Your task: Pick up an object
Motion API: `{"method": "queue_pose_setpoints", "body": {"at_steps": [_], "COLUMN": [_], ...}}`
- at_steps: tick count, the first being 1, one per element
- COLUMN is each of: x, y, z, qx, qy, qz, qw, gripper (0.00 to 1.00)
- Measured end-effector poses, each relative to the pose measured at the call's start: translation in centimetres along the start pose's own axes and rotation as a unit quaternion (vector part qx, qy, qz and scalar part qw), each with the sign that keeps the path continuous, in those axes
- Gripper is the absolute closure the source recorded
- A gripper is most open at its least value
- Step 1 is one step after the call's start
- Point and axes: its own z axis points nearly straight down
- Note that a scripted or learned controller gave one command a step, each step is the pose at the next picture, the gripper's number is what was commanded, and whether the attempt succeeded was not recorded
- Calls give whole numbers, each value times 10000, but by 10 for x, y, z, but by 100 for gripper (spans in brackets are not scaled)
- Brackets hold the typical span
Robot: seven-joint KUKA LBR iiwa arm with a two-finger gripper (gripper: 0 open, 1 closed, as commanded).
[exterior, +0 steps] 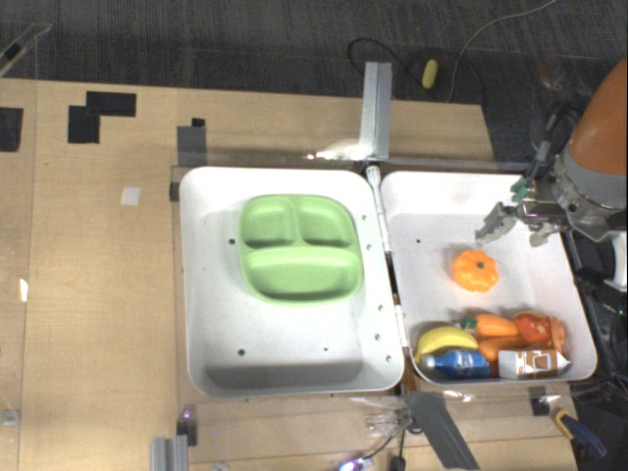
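We see the gripper [517, 223] hanging over the right bin [432, 199], above and to the right of the small orange pumpkin [475, 270]. Its two fingers stand apart and hold nothing. The pumpkin lies alone on bare floor, so we judge it the easiest pick. The other things crowd the near wall: banana [446, 340], carrot [496, 326], blue can [456, 363]. The green divided plate [298, 245] lies in the left bin [211, 292].
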Motion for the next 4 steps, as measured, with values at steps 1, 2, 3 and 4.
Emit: {"method": "queue_pose_setpoints", "body": {"at_steps": [1, 2, 3, 4], "x": [30, 18, 14, 14], "y": [-4, 41, 45, 41], "z": [114, 128, 117, 119], "qx": [-93, -231, -288, -228], "qy": [-20, -72, -111, -97], "qz": [-656, -814, -799, -793], "qw": [9978, 9964, 9963, 9965], "gripper": [0, 0, 100, 0]}}
